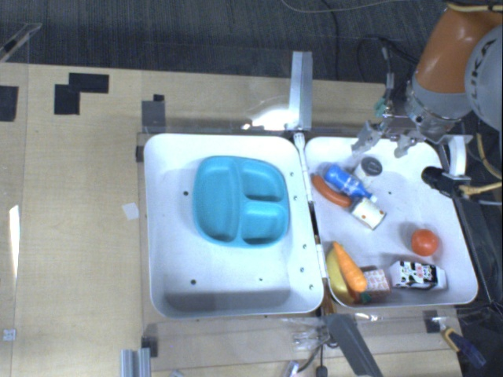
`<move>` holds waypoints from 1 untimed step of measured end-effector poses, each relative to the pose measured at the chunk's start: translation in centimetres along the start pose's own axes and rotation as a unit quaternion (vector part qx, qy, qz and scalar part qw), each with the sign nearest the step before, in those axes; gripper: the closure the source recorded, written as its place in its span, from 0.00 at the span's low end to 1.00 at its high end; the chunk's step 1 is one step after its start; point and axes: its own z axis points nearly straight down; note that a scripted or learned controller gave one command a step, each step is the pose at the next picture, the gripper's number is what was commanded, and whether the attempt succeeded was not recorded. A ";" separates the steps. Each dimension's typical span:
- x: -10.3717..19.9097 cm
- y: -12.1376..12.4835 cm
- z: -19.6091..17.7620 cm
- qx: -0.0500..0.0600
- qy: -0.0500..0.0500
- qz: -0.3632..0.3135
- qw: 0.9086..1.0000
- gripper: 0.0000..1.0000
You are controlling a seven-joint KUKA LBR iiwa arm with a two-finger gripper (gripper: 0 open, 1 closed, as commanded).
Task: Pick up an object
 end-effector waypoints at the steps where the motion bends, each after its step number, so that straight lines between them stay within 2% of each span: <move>1: 0.4 0.6 9.8 -0.002 0.000 0.049 0.999 0.00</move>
